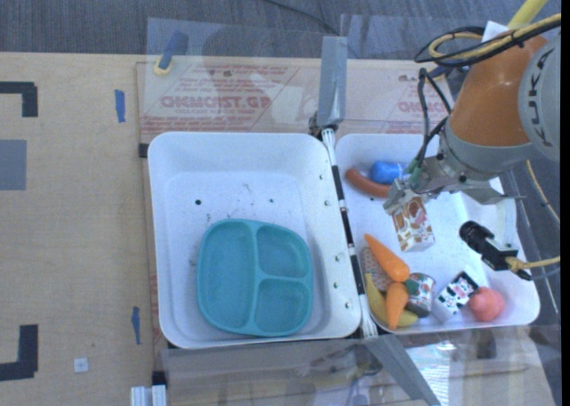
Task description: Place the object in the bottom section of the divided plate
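Note:
A teal divided plate (pixel 256 277) lies in the left bin (pixel 178 164), with one long section on its left and two smaller ones on its right. My gripper (pixel 405 192) is over the right bin (pixel 521 306), shut on the top of a small white carton with red print (pixel 414 224). The carton hangs tilted below the fingers, above the bin's middle.
In the right bin lie a sausage (pixel 367 183) and a blue object (pixel 386 171) at the back. A carrot (pixel 387 258), a banana (pixel 381 304), a small can (pixel 419 293), a black-and-white box (pixel 458 294) and a pink ball (pixel 487 304) are in front. A black cable plug (pixel 485 245) hangs over the bin.

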